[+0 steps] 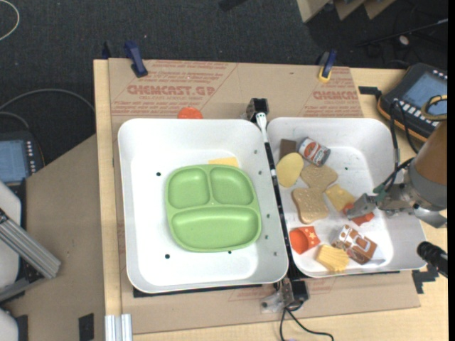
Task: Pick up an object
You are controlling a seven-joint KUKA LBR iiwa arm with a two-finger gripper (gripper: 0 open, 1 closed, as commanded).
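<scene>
Two white bins side by side on the bench. The left bin (142, 247) holds a green divided plate (212, 208), with a pale yellow piece (224, 162) just beyond its far edge. The right bin (377, 137) holds a scatter of toy food: a small can (313, 150) at the far side, a pale yellow round piece (289, 169) left of it, two bread-shaped pieces (311, 190) in the middle, a yellow-orange wedge (339, 198) to their right, a red piece (301, 239) and a yellow block (332, 258) near the front, and a brown-and-white packet (357, 245) at front right. The gripper (364, 206) comes in from the right, low over the right bin's right half, its tip just beside the yellow-orange wedge and just beyond the packet. A small red bit (362, 219) sits right at the tip. Nothing can be seen held; whether the gripper is open or closed can't be told.
</scene>
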